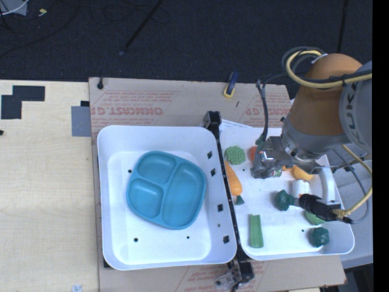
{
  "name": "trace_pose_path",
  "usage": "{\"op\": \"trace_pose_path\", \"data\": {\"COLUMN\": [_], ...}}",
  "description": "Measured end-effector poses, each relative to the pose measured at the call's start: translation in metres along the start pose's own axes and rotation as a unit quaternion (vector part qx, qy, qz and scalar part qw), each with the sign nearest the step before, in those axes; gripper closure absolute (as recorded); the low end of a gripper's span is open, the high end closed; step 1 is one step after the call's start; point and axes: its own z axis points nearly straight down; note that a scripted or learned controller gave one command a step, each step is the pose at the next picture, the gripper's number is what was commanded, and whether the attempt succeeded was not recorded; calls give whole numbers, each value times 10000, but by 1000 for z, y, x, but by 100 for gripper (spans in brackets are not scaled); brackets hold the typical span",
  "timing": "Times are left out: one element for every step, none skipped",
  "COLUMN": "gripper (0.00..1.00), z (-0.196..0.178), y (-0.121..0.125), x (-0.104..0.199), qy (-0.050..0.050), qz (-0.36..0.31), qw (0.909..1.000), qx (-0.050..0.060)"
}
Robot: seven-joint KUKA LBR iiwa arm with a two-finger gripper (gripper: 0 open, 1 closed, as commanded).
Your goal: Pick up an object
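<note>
White is the right bin, and the toys lie in it. Over its far part hangs the gripper; I cannot tell how its jaws stand. Nearby, inside the bin, lie a green stick and an orange carrot.

We can make out red print on the brown cardboard sheet lying on the counter under the two bins; on the far strip, just beyond the left bin, the letters stand upside down and mirrored to us, and we cannot read them with any certainty; fainter red marks of the same kind show on the near edge of the sheet, too small to read; on the grey arm at the right, dark letters begin with what looks like "U" and "K", cut off by the frame.
</note>
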Motion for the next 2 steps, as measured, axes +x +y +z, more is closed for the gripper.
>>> {"op": "trace_pose_path", "data": {"gripper": [100, 100], "z": [5, -1], "y": [14, 4], "x": [3, 9], "qy": [-1, 5], "qz": [-19, -29], "qw": [10000, 10000], "qx": [7, 16]}}
